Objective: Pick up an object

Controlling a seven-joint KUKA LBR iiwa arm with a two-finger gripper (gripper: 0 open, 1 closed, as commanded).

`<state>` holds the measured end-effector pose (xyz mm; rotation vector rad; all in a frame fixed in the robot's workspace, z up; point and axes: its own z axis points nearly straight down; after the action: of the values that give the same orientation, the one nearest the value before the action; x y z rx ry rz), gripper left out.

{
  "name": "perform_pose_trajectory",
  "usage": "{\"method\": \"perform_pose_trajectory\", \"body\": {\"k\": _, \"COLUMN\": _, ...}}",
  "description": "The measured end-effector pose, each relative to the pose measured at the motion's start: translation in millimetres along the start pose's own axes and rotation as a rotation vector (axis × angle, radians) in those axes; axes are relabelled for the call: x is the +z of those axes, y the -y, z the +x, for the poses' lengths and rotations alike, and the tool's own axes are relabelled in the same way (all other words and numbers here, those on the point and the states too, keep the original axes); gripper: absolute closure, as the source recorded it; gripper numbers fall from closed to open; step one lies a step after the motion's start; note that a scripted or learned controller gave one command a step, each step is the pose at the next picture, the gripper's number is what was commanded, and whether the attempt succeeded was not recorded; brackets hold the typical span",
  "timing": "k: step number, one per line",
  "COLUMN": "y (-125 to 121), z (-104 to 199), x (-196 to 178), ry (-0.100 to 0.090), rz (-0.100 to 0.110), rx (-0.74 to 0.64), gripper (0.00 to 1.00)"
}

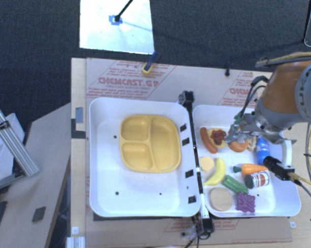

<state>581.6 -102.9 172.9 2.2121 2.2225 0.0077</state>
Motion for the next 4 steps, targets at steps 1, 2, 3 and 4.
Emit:
{"method": "perform_pose_trajectory", "body": {"k": 1, "y": -2, "z": 0, "x": -54, "ry": 0.0, "rz": 0.0, "rx": -0.001, "gripper": 1.0}}
{"method": "perform_pose_trajectory", "body": {"k": 2, "y": 39, "z": 41, "x": -49, "ry": -0.002, "rz": 0.009, "rx": -0.003, "gripper": 1.0}}
{"method": "perform_pose_trajectory", "body": {"k": 3, "y": 49, "z": 70, "x": -61, "ry": -0.002, "rz": 0.006, "rx": -0.003, "gripper": 1.0}}
{"method": "perform_pose_trajectory", "body": {"k": 4, "y": 38, "z": 69, "x": -54, "ry": 0.0, "rz": 0.006, "rx": -0.001, "gripper": 1.0}}
